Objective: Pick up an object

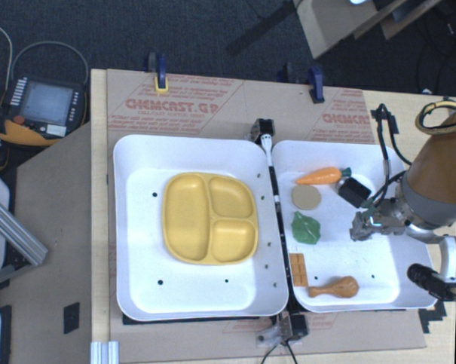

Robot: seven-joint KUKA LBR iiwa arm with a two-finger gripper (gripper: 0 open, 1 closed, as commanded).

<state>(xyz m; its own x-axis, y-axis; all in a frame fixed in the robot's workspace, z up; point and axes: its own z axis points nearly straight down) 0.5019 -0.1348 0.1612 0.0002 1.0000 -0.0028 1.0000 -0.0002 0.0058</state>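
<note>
Camera view: the gripper [364, 225], whose opening you cannot tell, hovers in the right bin [364, 260] just right of the green leaf [307, 228]; you are approaching, and must next shift left and descend.

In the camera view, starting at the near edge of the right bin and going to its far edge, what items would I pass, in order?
Brown drumstick → green leafy piece → tan round disc → orange carrot. The orange block sits level with the drumstick, so it is left out of the order.
</note>
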